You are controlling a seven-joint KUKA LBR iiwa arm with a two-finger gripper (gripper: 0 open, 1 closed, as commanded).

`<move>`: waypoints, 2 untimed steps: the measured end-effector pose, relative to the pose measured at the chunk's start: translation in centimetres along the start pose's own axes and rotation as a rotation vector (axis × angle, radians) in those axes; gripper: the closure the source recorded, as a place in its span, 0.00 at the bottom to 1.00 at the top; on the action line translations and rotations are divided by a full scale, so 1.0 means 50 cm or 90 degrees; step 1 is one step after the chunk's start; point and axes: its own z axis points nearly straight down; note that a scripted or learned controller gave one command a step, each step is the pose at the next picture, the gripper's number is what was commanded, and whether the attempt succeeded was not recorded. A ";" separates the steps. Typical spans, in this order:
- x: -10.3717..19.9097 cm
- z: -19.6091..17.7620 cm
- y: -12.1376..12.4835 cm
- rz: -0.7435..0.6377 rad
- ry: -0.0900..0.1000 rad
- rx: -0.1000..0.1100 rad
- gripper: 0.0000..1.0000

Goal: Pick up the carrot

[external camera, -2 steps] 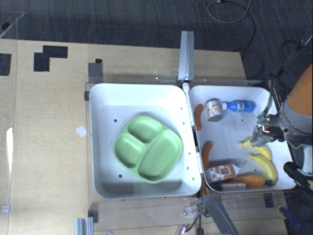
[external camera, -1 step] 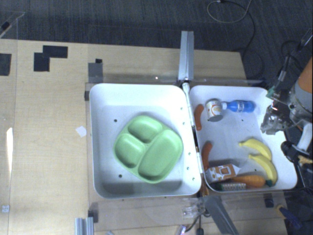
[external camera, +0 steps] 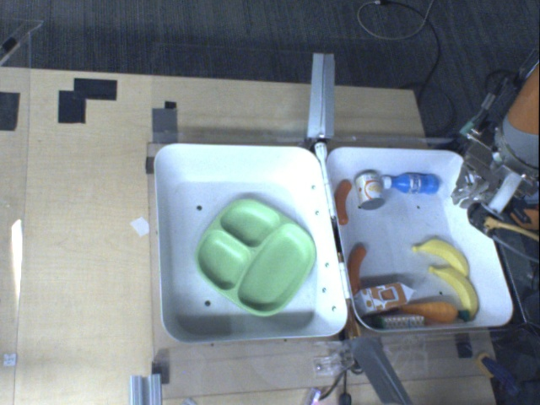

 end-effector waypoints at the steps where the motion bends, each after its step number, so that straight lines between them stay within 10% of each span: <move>1: 0.053 -0.032 0.052 0.017 0.001 -0.002 1.00; 2: 0.018 -0.286 0.050 0.106 0.002 -0.002 1.00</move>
